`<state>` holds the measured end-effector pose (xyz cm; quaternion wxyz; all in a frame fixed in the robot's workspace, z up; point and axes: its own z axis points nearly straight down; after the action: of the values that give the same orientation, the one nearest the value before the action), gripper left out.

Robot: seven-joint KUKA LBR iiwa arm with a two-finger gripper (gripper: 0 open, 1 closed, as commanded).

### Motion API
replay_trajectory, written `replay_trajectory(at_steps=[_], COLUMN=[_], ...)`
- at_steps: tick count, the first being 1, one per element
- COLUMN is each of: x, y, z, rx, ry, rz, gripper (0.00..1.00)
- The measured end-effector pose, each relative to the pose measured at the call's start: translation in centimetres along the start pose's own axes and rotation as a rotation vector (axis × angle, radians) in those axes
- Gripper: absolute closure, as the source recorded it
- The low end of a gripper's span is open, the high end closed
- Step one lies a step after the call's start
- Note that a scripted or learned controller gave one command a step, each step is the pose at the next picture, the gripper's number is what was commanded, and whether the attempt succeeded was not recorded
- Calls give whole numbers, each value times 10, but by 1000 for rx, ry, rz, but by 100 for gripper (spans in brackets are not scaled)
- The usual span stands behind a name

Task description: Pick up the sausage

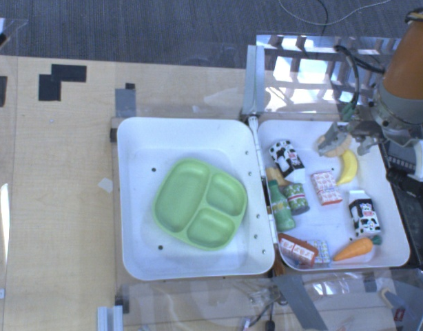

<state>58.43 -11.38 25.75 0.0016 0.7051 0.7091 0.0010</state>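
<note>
1. Nearest me, the reddish-brown packaged sausage [298, 249] lies at the right white bin's [401, 254] front edge, beside the orange carrot [352, 249].
2. Farther back, my claw [344, 138] hovers above the yellow banana [347, 167], holding nothing; its opening I cannot tell.
3. I judge this the approach step: next comes travel forward, well across the bin.

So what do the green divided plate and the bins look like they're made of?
The green divided plate looks like moulded plastic: uniform pale green, matte, soft rounded compartment edges. The bins, left and right, look like thin white plastic, smooth and slightly glossy with rounded rims, though painted metal can't be ruled out.
</note>
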Motion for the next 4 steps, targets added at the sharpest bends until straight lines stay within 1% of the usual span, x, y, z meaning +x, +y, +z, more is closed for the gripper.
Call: replay_trajectory(at_steps=[1, 2, 3, 4], x=[58, 138, 182, 187], y=[39, 6, -1, -15], z=[73, 72, 98, 119], rx=[0, -2, -12, -46], ry=[1, 2, -14, -30], rz=[-205, -284, -183, -105], gripper=[0, 0, 0, 0])
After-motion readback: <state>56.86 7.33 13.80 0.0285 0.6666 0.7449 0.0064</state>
